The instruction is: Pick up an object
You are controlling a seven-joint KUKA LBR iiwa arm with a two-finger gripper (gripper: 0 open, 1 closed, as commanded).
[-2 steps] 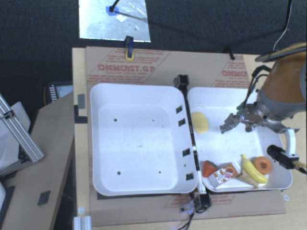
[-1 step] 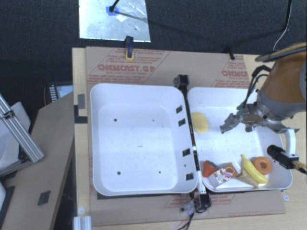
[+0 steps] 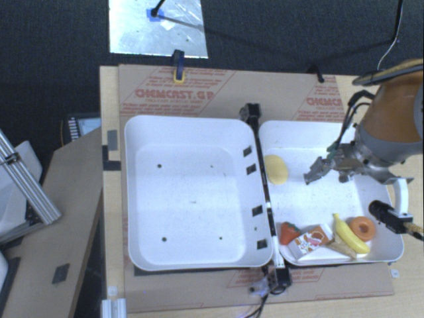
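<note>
My gripper hangs over the middle of the right bin, pointing left. A pale yellow lemon-shaped object lies just left of it by the bin's left wall, a short gap apart. Along the bin's front edge lie a red piece, a white and red packet, a yellow banana and an orange round piece. Nothing shows in the gripper.
The left bin sits beside the right one, joined by a black-clipped divider. The grey and orange arm covers the right bin's far right side. A black part sticks out near the bin's right rim.
</note>
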